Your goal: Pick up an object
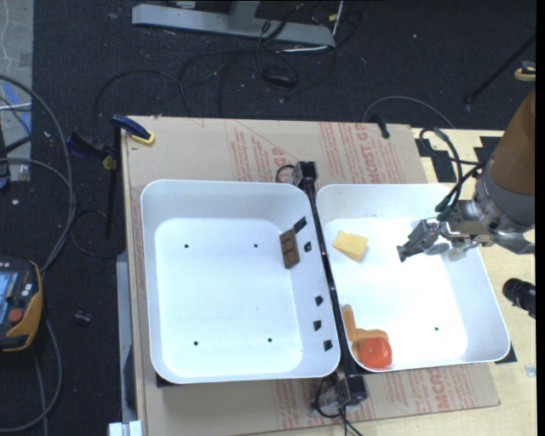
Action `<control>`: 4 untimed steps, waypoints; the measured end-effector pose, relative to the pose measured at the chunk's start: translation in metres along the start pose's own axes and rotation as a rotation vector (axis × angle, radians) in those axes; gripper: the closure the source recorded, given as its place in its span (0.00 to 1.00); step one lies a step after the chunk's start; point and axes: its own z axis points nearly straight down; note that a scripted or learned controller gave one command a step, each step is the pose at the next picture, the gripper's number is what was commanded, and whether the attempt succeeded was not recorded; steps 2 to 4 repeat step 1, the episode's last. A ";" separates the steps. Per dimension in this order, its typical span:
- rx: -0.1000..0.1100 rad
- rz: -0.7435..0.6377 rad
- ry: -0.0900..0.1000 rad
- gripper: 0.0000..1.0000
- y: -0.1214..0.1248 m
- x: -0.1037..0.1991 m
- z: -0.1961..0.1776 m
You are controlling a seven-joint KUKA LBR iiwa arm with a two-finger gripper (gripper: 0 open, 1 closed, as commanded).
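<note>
Gripper: dark two-finger gripper (415,244) hangs above right white bin (477,341); finger spread cannot be told, nothing visibly held.
Progress: pale yellow wedge block (350,245) unlifted; pick outstanding.

We see a dark carpet floor (68,77) strewn with black cables (281,78). A cardboard-covered bench (247,149) stands on it, with a grey bar (230,24) beyond.

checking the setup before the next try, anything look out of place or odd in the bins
Nothing looks spilled or broken. The brown block leans against the right wall of the left bin instead of lying flat. In the right bin, the red ball and orange piece sit jammed in the near-left corner, an awkward spot. The yellow block lies free.
</note>
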 end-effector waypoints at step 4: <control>0.009 0.002 0.001 0.00 0.030 -0.033 0.103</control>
